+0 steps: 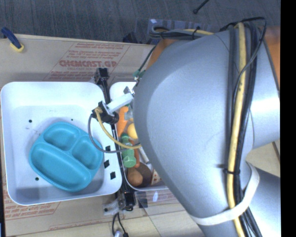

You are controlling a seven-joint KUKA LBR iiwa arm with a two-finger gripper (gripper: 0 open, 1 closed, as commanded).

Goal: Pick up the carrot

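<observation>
The grey arm (202, 122) covers most of the right bin (119, 89), so whether the gripper is open or holding anything cannot be told. The carrot (123, 116) lies along that bin's left wall, toward its far corner, above a yellow piece (132, 131) (green (129, 158) and brown (137, 176) items nearer). A blue divided plate (64, 155) sits in the left bin (10, 132).

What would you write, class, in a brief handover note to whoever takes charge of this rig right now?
Tool: hidden under the arm, so its state can't be read.
Carrot: an orange piece lies in the right bin, by its left wall, with yellow, green and brown items below it.
Left bin: holds a blue divided tray.
Done: no grasp can be confirmed.
Left: grasp the carrot and lift it out.
</observation>
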